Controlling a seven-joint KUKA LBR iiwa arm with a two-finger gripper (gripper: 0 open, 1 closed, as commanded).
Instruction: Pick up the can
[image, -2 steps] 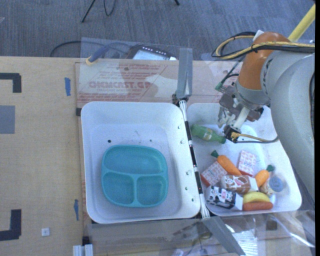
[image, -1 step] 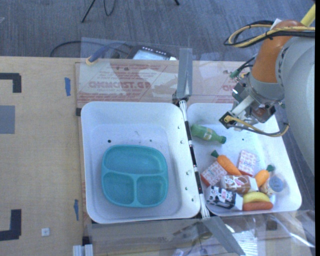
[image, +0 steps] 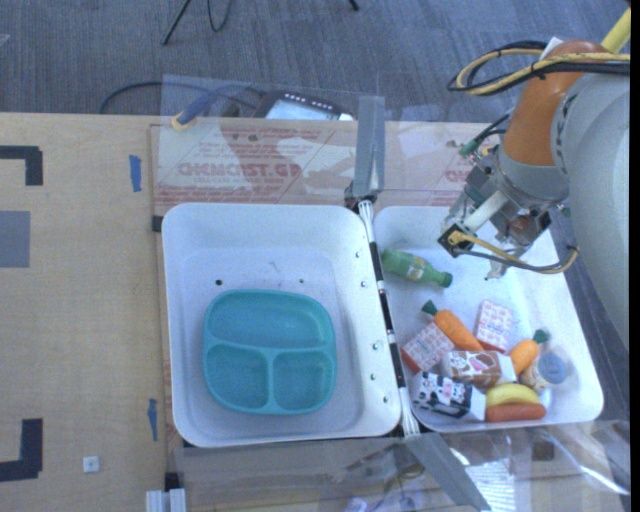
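Can at edge of right bin, apart from pincer, grip state indiscernible.

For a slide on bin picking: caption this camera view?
Gripper hovers over the right bin of toy groceries; a teal divided plate lies in the left bin.

Can is sitting in the right bin, at its near right corner close to the wall. Small, bluish-silver, round end facing up toward the camera; upright or tilted, hard to say. It's touching a small orange carrot and sitting just beside a banana.
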